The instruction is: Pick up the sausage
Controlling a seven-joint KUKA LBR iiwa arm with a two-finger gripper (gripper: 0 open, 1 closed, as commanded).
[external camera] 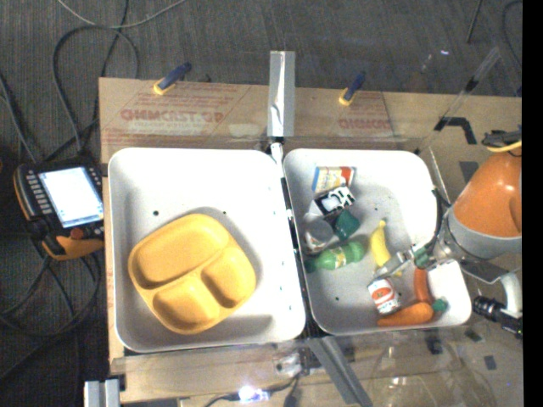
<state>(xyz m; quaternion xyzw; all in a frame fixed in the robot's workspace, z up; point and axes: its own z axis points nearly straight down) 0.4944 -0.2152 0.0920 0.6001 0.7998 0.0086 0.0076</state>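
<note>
The sausage [421, 285] is a short reddish-orange piece lying near the front right corner of the right bin [366, 158]. My gripper [405, 260] hangs low over that bin, just above and to the left of the sausage, beside a yellow banana [379, 244]. The grey wrist and orange band [495, 198] reach in from the right. Nothing shows as held by the gripper.
In the right bin lie an orange carrot [405, 315], a small red-and-white can [383, 296], a green bottle [336, 257], a teal item [345, 222], a black-and-white item [335, 199] and a can [333, 177]. The left bin [136, 172] holds a yellow divided tray [193, 270].
</note>
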